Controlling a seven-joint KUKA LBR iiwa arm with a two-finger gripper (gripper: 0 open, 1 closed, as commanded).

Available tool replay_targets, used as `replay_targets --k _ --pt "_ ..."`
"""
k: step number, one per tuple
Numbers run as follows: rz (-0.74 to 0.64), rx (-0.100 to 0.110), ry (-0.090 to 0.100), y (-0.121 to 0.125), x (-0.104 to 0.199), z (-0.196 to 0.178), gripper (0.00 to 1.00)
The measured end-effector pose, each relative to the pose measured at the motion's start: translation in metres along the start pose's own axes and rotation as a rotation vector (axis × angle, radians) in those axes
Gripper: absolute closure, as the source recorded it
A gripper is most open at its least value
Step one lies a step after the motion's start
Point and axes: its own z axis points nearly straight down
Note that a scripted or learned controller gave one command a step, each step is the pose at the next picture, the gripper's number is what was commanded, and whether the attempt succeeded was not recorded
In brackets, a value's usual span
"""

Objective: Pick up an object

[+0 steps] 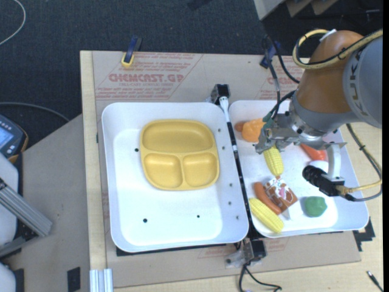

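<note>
My gripper (271, 142) hangs low over the back of the right bin (352, 221). Directly under it lies a small yellow corn cob (274, 161), its upper end right at the gripper's tip. An orange fruit-like piece (250, 129) sits just left of the gripper, by the bin's back-left corner. Toward the front lie a second, larger corn cob (266, 215), a red-and-white snack piece (280, 193) and a green lump (314, 206). A red-orange piece (315, 152) peeks out from under the wrist on the right.
The left bin (121, 212) holds a yellow divided plate (180, 152) toward its back. A black-and-white divider (231, 148) runs between the two bins. The arm's grey and orange body covers the right bin's back-right part.
</note>
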Motion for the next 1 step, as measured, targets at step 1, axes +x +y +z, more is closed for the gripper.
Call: replay_targets --k 1 --pt "0.004 0.005 -0.002 0.0822 0.0544 0.0067 1.0"
